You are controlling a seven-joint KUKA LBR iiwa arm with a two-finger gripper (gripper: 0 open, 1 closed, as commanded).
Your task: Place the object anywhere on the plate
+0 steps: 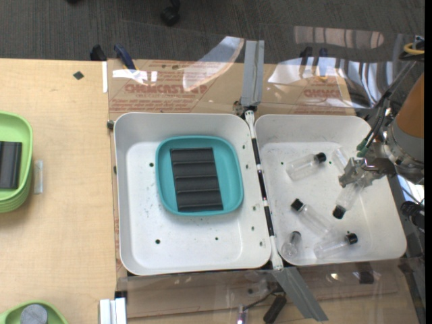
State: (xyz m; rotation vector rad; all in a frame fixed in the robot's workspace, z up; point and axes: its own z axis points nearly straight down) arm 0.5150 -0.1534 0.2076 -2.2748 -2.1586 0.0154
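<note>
Fingers (352, 175) reach in from the right over the right bin (378, 130); a clear vial (344, 201) hangs clamped between them.

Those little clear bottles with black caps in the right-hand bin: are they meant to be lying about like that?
They look scattered: the clear plastic vials with black caps lie on their sides at mixed angles across the right white bin. The teal plate sits squarely in the left white bin.

Arm (412, 123) cut by right edge; tool (356, 174) fingers indistinct.
</note>
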